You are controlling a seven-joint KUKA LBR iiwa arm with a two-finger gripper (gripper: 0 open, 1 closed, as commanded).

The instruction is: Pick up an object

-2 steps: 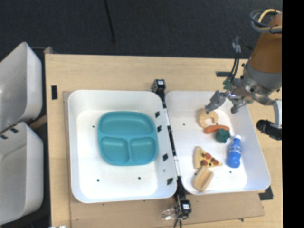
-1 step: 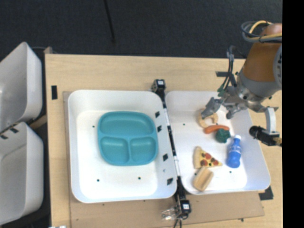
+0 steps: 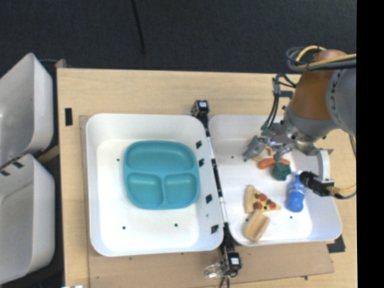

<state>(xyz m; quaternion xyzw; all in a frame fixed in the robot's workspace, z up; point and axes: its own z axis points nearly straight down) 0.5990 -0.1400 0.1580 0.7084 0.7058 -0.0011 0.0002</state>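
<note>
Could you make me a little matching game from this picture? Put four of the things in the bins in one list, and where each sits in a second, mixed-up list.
Things:
1. teal plastic divided plate
2. blue plastic toy bottle
3. toy pizza slice with red dots
4. tan toy bread piece

Places:
A. right bin, nearest its front edge
B. left bin, middle
C. right bin, towards its right side
D. right bin, between the bottle and the centre divider

Pairs: 1-B, 2-C, 3-D, 4-A

no readable text, labels (none legible)
</note>
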